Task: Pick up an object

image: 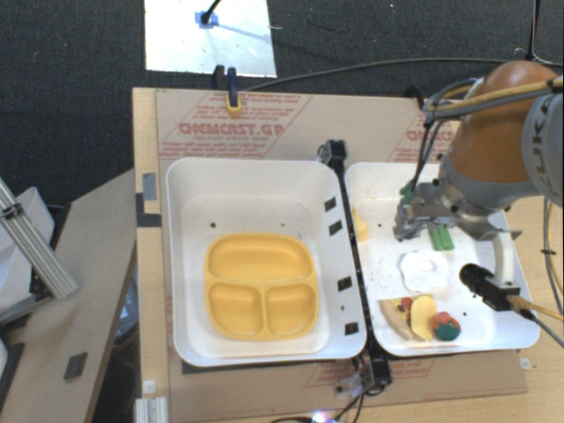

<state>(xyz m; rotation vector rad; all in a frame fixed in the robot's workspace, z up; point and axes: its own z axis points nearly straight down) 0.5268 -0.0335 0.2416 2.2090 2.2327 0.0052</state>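
My gripper [407,225] hangs low over the back half of the right bin [379,179], reaching in from the right under the grey and orange arm. A green block [441,237] lies just right of it, partly under the wrist. A white round piece [422,271] rests in the bin's middle, in front of the gripper. At the front lies a cluster of toy food: a tan wedge [395,317], a yellow slice [423,317] and a red and green piece [447,326]. A small yellow item [359,227] sits against the bin's left wall.
The left bin [189,183] holds a yellow divided plate [261,285]. A ridge with black clips [342,236] separates the two bins. A blue and yellow clamp [232,89] stands at the bench's back edge.
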